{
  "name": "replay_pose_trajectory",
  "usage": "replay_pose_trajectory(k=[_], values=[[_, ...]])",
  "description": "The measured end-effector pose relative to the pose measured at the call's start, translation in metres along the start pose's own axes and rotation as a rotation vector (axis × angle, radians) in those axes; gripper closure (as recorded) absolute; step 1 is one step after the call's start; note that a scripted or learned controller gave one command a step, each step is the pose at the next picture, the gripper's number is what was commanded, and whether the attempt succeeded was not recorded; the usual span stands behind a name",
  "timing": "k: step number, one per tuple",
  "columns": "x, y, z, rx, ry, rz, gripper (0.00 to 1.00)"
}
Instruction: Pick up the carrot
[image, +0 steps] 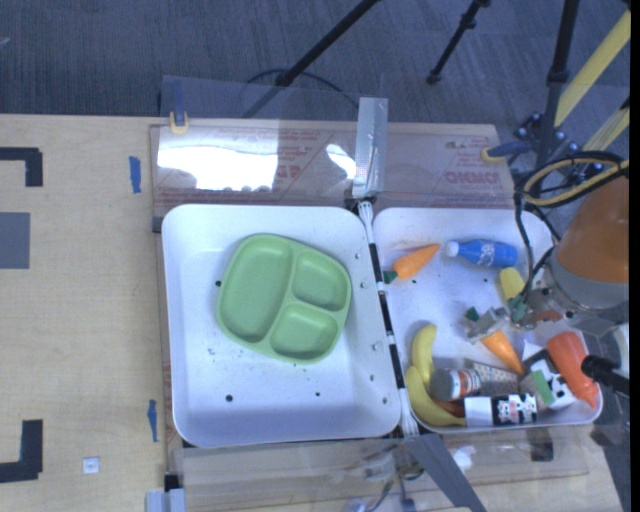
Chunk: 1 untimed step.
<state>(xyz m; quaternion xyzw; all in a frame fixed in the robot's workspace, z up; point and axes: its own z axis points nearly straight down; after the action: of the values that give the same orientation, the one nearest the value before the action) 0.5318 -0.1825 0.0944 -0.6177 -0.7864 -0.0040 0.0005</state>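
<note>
The pointy orange carrot (413, 261) with a green top lies in the right white plastic bin (400, 330), near its top left corner. A blue bottle (481, 252) lies beside it. The metal pincer (520, 308) hangs well apart; how wide it is open, I cannot tell.

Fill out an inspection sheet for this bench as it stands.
Surface: two white bins; left bin holds a green tray, right bin holds the loose items.
Job's things: carrot lies at the right bin's far left corner, apart from the arm.
Clutter: blue bottle, banana, orange cone, tubes and bottles along the near wall.
Tool: tool low over the right bin's middle; finger state cannot be told.
Cables: black and yellow cables loop above the arm.
Surroundings: tripod legs on dark floor; blue tape marks on the bench.
</note>
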Motion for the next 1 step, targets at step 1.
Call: replay_pose_trajectory(k=[1], values=[[-0.0024,-0.0009,-0.0095,0.000,-0.005,0.004,1.00]])
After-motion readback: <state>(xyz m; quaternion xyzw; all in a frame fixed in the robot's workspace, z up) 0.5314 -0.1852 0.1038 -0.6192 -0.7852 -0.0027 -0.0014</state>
